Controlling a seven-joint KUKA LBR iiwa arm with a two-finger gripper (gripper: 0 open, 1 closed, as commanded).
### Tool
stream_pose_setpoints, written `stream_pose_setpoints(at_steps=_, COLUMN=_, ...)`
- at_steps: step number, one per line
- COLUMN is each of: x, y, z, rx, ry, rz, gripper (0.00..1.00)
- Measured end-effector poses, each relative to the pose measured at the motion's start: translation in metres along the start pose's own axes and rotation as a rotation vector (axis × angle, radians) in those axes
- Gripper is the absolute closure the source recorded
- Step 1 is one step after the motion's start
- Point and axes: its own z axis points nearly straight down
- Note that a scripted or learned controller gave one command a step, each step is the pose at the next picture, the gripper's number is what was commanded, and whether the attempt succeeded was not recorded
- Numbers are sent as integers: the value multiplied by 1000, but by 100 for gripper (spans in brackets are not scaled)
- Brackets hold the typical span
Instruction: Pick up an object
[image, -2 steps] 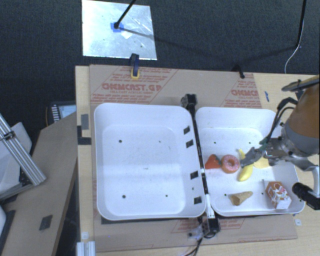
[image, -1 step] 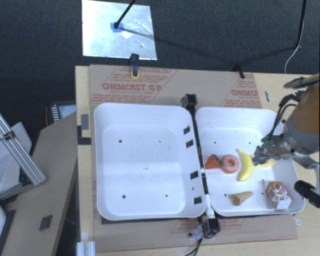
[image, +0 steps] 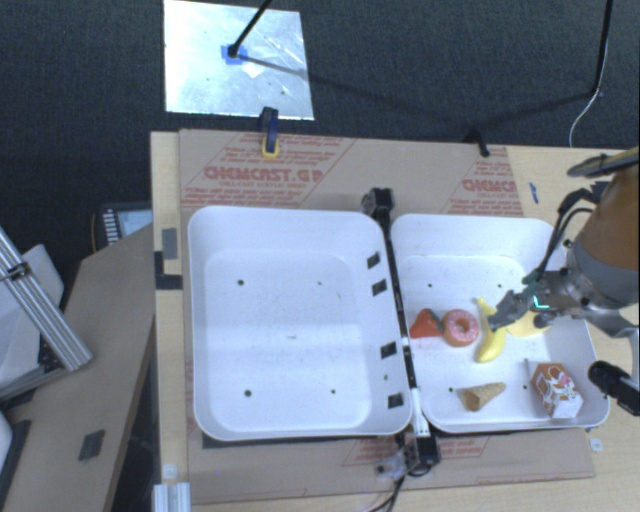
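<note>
The right bin (image: 470, 250) holds several small objects. A red strawberry-like piece (image: 427, 324) lies beside a pink donut (image: 461, 327). Just right of the donut is a yellow banana (image: 491, 343). A tan cone (image: 481, 396) rests near the front wall, and a red and white box-like item (image: 555, 390) sits in the front right corner. My gripper (image: 518, 310) hangs low over the upper end of the banana, reaching in from the right, and its dark body hides part of the fruit.
The left bin (image: 290, 320) stands beside the right one, with a black hinge strip (image: 395, 320) between them. Both rest on a cardboard sheet (image: 340, 165). A yellow clamp (image: 270, 135) sits behind the left bin.
</note>
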Motion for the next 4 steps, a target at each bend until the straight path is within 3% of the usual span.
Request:
stream_pose_setpoints(at_steps=1, x=0, y=1, z=-11, rx=-2, ry=0, rz=-4, gripper=100)
stream_pose_setpoints(at_steps=2, x=0, y=1, z=-10, rx=-2, ry=0, rz=-3, gripper=0)
stream_pose_setpoints(at_steps=3, x=14, y=8, z=-35, rx=-1, ry=1, rz=-3, gripper=0)
stream_pose_setpoints(at_steps=4, x=12, y=3, z=-21, rx=2, ry=0, rz=2, gripper=0)
